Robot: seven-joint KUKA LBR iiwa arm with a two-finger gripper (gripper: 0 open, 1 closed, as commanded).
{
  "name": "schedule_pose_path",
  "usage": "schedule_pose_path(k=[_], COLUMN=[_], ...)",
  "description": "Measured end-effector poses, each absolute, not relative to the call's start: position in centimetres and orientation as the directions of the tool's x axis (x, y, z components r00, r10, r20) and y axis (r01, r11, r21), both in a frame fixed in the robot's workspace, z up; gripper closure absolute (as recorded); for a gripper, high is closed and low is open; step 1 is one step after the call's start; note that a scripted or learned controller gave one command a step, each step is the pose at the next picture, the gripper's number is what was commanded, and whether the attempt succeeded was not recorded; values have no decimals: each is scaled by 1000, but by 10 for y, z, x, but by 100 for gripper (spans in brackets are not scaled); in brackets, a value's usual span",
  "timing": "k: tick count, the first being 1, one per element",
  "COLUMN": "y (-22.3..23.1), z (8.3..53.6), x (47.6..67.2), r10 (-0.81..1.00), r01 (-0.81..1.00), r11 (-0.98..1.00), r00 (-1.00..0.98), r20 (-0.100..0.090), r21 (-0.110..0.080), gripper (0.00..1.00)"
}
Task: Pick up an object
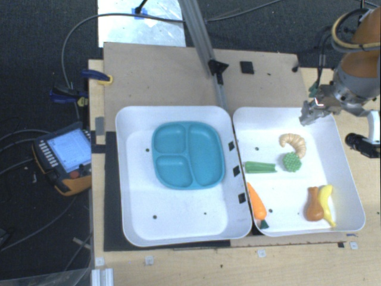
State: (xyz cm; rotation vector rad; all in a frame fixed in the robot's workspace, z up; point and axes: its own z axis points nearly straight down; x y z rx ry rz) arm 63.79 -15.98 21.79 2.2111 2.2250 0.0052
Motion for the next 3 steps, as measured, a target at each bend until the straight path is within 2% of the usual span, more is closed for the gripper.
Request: schedule_pose_path(k=[1, 3], y=[-109, 4], z=[230, 234], x=[636, 644], r10=[1000, 1000], r01=[1000, 1000], r11=[10, 11], r00=[-10, -11], r20=[1, 2], r21=[4, 3], gripper=[100, 100])
